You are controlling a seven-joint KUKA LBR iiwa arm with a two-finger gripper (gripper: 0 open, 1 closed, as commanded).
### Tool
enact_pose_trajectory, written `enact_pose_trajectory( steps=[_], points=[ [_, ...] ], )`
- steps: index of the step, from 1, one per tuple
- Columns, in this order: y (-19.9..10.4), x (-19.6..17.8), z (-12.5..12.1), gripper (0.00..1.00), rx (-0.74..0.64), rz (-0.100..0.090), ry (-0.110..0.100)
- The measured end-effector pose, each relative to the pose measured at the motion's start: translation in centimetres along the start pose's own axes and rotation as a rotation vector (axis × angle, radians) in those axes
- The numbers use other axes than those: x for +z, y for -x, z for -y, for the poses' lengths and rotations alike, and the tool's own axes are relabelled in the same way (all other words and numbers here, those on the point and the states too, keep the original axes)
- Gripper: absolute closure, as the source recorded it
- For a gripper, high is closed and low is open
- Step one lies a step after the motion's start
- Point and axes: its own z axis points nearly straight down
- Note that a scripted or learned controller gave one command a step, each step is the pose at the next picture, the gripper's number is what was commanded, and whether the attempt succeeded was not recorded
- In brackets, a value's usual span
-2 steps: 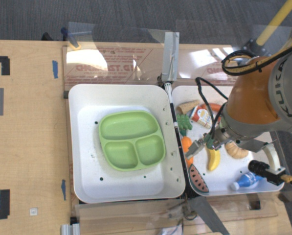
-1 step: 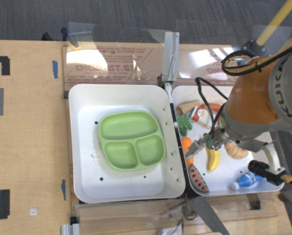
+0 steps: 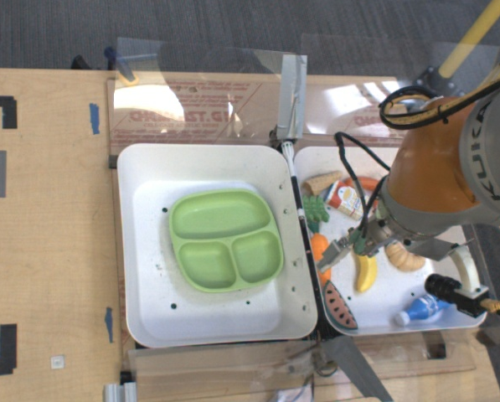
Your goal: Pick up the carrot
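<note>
Gripper (image 3: 348, 249) low over the right bin (image 3: 451, 325), just up-left of the banana (image 3: 365, 272); released or clenched, cannot tell from this slant. Nothing seen held. Carrot (image 3: 318, 247) left of the banana, hard against the bin's wall, its green top seemingly pointing away from the banana. Likely a light, stiff, smooth plastic toy: prone to slipping and rolling. Best taken across the thick orange body, not the leafy tip, with the wall crowding one side.
</note>
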Motion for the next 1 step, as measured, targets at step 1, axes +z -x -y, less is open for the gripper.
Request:
enact_pose_trajectory(
  steps=[1],
  points=[
    [0.00, 0.00, 0.00, 0.00, 0.000, 0.000, 0.000]
  ],
)
